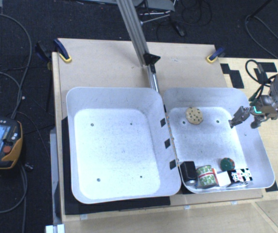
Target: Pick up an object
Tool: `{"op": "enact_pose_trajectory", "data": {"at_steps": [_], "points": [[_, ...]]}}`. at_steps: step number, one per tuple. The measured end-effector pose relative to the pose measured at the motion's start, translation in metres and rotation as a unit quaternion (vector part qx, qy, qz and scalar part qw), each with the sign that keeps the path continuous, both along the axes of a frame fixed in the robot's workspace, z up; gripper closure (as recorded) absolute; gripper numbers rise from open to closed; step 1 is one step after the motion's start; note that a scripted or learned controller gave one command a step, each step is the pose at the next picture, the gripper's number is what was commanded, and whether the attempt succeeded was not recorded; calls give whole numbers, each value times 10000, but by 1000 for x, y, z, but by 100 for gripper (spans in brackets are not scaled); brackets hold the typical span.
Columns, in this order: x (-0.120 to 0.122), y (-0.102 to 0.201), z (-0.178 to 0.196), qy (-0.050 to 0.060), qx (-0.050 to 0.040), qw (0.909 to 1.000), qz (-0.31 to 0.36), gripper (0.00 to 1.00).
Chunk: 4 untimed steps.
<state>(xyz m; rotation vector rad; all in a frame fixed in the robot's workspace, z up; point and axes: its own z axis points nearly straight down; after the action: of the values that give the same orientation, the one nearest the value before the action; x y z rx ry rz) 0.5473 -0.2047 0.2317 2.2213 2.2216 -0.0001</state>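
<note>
Tan and speckled, the round cookie (194, 115) lies flat near the far wall of the right bin (255, 135), with bare white floor all around it. The gripper (246, 116) hangs to its right at that bin's right rim, its fingers spread and holding nothing. Other small objects (216, 174) crowd the near wall, well apart, on the wooden counter (110, 67).

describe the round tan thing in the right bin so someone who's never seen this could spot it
Start at the right bin of the two white ones. Near its back wall, left of the gripper, lies a round tan cookie with dark specks. It sits alone, far from the cluster at the bin's front edge, the green-labelled can and the green ball among it.
</note>
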Motion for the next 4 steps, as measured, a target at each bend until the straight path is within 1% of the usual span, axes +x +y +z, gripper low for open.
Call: {"op": "enact_pose_trajectory", "data": {"at_steps": [1,2,3,4], "points": [[0,0,0,0,0,10000,0,0],[1,8,-60,25,7,10000,5,0],[-1,-1,-117,24,6,10000,-3,0],[0,-1,-142,-13,-4,10000,0,0]]}}
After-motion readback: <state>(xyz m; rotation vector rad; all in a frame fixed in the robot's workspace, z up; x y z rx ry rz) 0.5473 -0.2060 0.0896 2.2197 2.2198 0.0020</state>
